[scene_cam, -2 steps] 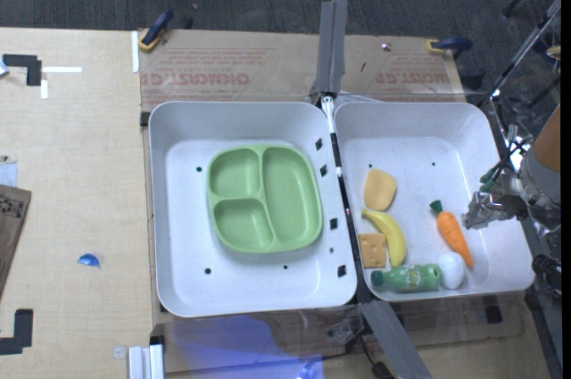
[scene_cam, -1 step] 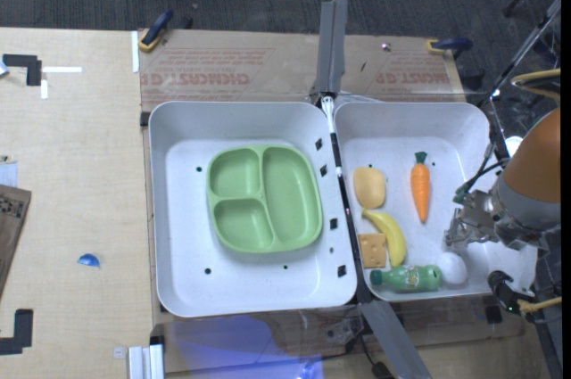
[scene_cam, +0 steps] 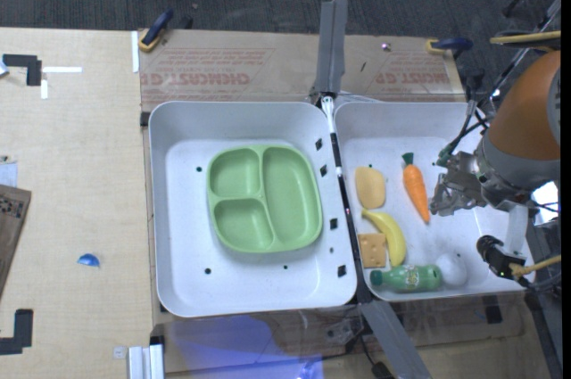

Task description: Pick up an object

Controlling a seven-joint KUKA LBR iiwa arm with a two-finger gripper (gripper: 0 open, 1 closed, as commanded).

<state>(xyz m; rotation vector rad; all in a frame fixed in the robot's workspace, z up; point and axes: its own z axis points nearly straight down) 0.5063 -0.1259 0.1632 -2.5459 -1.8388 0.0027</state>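
Arm (scene_cam: 526,114) enters from the right side, orange band above the wrist high over the right bin's (scene_cam: 393,123) far right wall. The wrist angles down and leftward, ending in the pincer (scene_cam: 443,199), which sits low inside the right bin, just right of the carrot (scene_cam: 415,188). Pincer tips look near the carrot's lower half but not around it; nothing is seen between them. Whether the pincer is open or closed: cannot tell, the metal parts blur together from this angle.

Right bin contents, left portion: a pale yellow rounded piece (scene_cam: 370,186) near the divider, the carrot upright-ish with green top pointing away from the camera, a banana (scene_cam: 387,233) curving below both, a tan cracker-like square (scene_cam: 373,251) touching the banana's lower end, and a green bottle (scene_cam: 409,278) lying on its side along the near wall. A faint white object (scene_cam: 454,268) lies just beside the bottle's right end; identity unclear.

Left bin (scene_cam: 178,208) holds a green divided plate (scene_cam: 264,197), three compartments, roughly centred.

Table (scene_cam: 71,190) to the left is bare wood with a small blue item (scene_cam: 87,260).
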